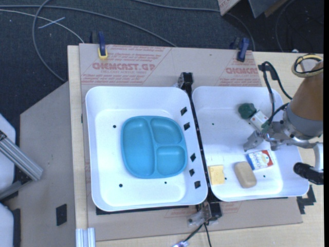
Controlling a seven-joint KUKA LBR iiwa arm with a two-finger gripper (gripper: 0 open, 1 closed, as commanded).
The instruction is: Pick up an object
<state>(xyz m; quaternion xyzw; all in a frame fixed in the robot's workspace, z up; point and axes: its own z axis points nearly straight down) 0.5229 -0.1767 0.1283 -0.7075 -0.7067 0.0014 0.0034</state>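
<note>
So the gripper (255, 141) hangs low in the right bin (221, 104), just above the blue-and-white packet (260, 160); can't tell how its jaws stand, and nothing's visibly held. The tan block (245, 174) and yellow piece (216, 174) sit close by, so a slightly off descent could nudge the packet or clip a neighbour. Board (128, 66) under the bins reads "CHEMCAST GP".

We see two white bins (97, 153): the left one holds a light blue divided plate (153, 146); the right one holds a dark green object (247, 109), a blue, white and red packet (260, 160), a tan block (245, 174) and a yellow sponge (216, 175).
</note>
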